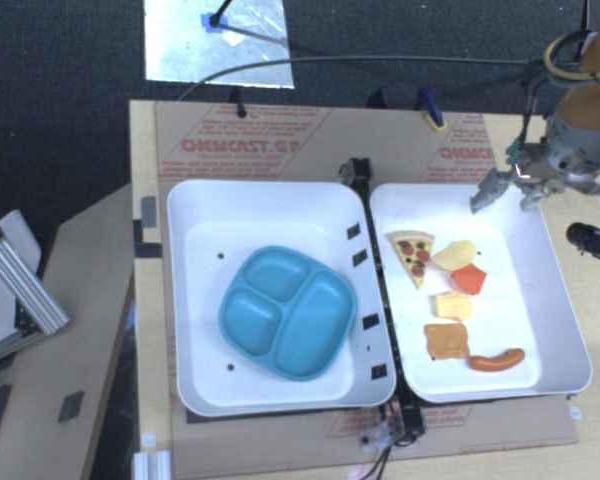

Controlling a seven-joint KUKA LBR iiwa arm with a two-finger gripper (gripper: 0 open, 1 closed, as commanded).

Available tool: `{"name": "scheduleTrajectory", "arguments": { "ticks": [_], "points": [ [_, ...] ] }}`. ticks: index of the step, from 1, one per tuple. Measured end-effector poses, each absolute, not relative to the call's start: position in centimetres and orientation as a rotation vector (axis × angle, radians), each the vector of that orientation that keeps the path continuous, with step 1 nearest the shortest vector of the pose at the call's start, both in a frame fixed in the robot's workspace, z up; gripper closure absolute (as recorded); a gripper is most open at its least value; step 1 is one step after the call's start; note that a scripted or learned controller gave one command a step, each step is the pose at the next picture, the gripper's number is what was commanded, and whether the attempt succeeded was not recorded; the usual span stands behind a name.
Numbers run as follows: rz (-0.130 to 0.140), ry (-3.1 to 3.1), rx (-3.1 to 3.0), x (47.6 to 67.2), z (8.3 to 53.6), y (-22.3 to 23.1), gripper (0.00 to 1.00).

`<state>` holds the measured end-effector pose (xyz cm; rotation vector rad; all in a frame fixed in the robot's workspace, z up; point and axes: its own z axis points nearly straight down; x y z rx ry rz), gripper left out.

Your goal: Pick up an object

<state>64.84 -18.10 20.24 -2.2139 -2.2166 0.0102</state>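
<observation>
The gripper is seen above the far right corner of the right bin, fingers spread apart, nothing between them. Toy food is clustered mid-bin, down and to the left of the fingers. Nearest: the yellow potato-like piece, lying aslant beside the pizza slice and touching the orange-red wedge. The sausage is farthest, at the near edge. The next move is judged a descent inward toward the cluster.
</observation>
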Motion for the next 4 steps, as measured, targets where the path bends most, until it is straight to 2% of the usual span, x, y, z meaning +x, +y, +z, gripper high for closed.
{"name": "scheduleTrajectory", "arguments": {
  "ticks": [1, 3, 4],
  "points": [
    [-0.001, -2.227, -2.219, 65.1, 21.1, -18.1, 0.0],
    [0.002, -2.225, -2.217, 65.7, 10.2, -18.0, 0.0],
    [0.0, -2.23, -2.215, 65.7, 8.4, -18.0, 0.0]
  ]
}}
